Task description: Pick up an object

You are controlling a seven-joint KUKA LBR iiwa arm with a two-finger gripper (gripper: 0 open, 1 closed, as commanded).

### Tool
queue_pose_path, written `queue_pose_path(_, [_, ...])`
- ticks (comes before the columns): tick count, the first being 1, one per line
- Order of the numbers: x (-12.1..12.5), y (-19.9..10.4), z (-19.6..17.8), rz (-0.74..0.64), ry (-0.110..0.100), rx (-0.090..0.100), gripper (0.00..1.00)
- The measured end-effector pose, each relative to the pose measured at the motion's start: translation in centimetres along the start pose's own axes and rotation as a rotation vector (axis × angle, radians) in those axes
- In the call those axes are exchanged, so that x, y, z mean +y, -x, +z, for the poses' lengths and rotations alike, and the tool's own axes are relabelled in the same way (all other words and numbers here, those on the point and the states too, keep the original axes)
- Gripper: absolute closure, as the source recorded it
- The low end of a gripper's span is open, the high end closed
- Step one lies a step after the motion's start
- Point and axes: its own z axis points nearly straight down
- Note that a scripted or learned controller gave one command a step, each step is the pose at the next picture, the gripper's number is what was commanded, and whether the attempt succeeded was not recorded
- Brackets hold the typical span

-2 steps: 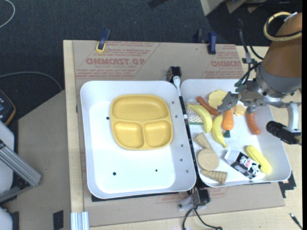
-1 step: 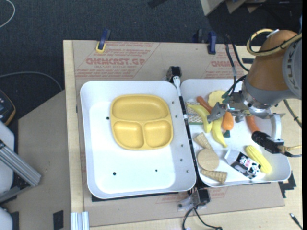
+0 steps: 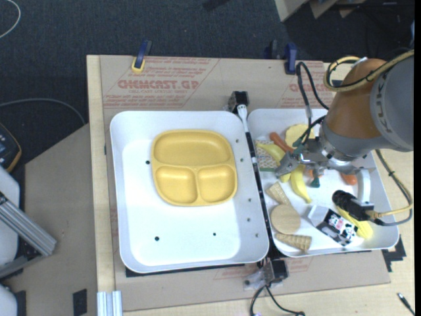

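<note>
So there are two shallow white bins. The left bin (image 3: 131,203) has one yellow plastic three-compartment tray (image 3: 194,165). The right bin (image 3: 385,239) is a jumble: one small yellow banana (image 3: 300,185), one orange carrot (image 3: 281,141), two tan cone wafers (image 3: 294,241), one round tan cracker (image 3: 285,218). The metal two-finger gripper (image 3: 299,163) sits just above the banana; can't tell its grip state.

A yellow three-compartment tray (image 3: 195,165) lies in the left bin (image 3: 131,216), toward its far side. Beyond that bin, a yellow clamp (image 3: 139,60) grips the worktop (image 3: 197,81).
</note>
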Motion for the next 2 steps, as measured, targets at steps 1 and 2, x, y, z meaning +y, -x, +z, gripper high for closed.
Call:
queue_pose_path(1, [0.0,-0.1,2.5,0.0,0.001,-0.001,0.0])
queue_pose_path(2, [0.0,0.0,1.3,0.002,0.006,-0.002,1.0])
